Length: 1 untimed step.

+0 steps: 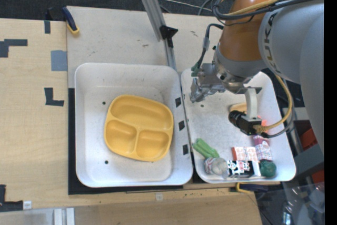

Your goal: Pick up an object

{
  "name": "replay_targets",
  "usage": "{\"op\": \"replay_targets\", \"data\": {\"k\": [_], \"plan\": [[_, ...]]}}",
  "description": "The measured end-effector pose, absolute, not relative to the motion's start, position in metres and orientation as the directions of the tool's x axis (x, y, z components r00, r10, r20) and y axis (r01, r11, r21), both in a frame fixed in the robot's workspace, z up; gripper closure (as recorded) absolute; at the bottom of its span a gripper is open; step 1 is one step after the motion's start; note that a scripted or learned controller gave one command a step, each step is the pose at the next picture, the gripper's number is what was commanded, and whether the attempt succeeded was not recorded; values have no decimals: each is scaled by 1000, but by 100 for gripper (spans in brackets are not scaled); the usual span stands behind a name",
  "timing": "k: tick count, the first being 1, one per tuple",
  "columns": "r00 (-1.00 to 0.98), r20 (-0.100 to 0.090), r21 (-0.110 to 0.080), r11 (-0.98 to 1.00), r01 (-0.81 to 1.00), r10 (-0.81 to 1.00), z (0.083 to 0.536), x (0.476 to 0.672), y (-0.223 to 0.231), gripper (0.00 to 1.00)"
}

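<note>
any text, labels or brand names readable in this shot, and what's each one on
"KU": part of large dark lettering on the grey arm, cut off by the wrist, rest unreadable.
Red and white packet: print too small to read.
Black and white packet: markings too blurred to read.
Yellow divided plate: no text.

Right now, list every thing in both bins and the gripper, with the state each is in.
yellow divided plate: lying flat, right side up, in the left bin.
gripper: low over the upper left of the right bin, nothing seen between its fingers.
green item: lying on the right bin's floor.
small packets: lying in a cluster at the right bin's near edge.
dark green ball: resting in the near right corner.
</note>
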<state>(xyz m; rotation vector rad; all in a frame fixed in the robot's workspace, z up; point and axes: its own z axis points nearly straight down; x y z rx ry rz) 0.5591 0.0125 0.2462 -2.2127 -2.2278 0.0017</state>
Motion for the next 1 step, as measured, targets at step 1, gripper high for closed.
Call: {"op": "replay_targets", "data": {"k": [1], "plan": [[-6, 0, -4, 6, 1000, 1000, 232, 561, 60, 100]]}}
